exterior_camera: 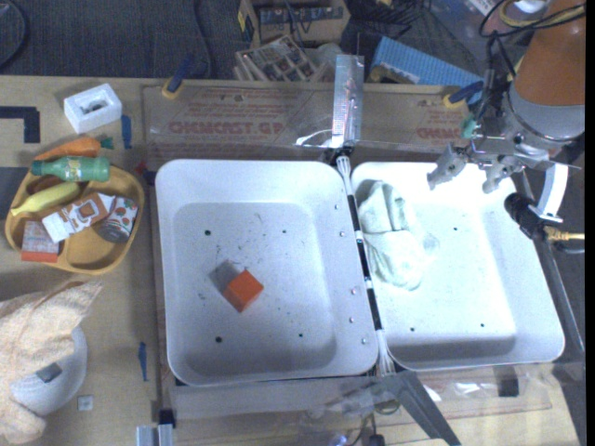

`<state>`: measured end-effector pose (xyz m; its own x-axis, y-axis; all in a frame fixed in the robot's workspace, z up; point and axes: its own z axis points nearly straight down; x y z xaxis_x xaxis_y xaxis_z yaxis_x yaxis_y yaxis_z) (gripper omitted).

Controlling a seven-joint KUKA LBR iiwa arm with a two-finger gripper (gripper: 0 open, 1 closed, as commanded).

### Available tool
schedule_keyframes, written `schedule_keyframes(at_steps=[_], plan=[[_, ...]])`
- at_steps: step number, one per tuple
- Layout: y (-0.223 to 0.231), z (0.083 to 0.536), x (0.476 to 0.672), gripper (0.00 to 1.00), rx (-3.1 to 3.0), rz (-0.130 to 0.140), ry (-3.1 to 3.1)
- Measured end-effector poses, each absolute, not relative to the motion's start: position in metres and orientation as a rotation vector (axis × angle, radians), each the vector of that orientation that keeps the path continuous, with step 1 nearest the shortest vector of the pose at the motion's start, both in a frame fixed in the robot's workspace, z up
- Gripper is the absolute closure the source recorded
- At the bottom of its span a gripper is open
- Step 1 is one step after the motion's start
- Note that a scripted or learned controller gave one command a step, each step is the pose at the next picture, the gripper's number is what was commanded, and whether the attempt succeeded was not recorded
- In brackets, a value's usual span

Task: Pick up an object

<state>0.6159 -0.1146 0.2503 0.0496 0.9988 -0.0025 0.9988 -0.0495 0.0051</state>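
Observation:
An orange block (244, 290) with a grey side lies in the left bin (186, 193), a little below its middle. A crumpled pale green and white cloth (390, 232) rests against the left wall of the right bin (521, 333). My gripper (467, 174) hangs over the far edge of the right bin, up and to the right of the cloth. Its two fingers (442, 167) are spread apart, open, with nothing between them.
A yellow bowl (93, 258) of toy food and a green bottle (72, 168) sit left of the bins. A small white box (93, 107) stands at far left, a beige cloth (42, 328) at lower left. A clear panel (251, 119) runs behind the bins.

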Motion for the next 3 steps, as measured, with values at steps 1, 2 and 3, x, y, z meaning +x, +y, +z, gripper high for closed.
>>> schedule_keyframes(at_steps=[1,2,3], plan=[[-0.182,0.175,0.655,0.00,2.463,0.001,1.944],[-0.181,0.187,0.656,1.00,2.455,0.003,1.944],[-0.181,0.187,0.656,0.00,2.455,0.002,1.945]])
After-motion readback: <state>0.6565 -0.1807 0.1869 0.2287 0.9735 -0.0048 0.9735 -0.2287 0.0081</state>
